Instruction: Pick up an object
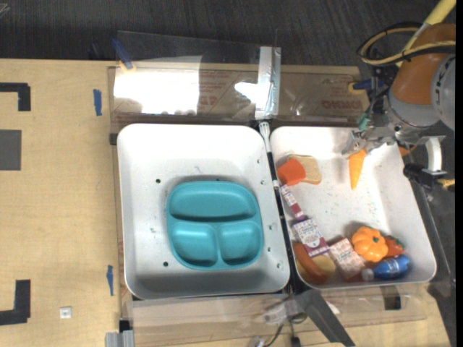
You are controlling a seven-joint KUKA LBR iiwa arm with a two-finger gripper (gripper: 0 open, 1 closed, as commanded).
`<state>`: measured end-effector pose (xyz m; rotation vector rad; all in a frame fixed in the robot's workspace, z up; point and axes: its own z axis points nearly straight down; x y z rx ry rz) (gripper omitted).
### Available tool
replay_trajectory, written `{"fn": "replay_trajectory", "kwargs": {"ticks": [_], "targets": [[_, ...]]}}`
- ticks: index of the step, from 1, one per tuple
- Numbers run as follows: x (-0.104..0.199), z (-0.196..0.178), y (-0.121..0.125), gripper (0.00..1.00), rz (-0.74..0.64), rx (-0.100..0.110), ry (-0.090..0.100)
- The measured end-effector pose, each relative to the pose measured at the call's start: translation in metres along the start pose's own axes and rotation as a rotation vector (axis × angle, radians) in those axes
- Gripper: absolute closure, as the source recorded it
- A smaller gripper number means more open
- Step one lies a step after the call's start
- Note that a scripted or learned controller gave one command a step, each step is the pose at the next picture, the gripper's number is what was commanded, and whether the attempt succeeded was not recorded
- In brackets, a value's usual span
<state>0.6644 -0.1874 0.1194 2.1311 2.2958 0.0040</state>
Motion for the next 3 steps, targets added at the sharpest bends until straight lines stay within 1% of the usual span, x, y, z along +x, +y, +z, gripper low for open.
{"fn": "replay_trajectory", "kwargs": {"ticks": [1, 2, 3], "targets": [[0.000, -0.011, 0.002, 1.00, -0.002, -0.005, -0.003], [0.090, -0.102, 0.014, 1.00, -0.021, -0.006, 0.006], [0.054, -0.141, 0.009, 1.00, 0.033, 0.001, 0.002]]}}
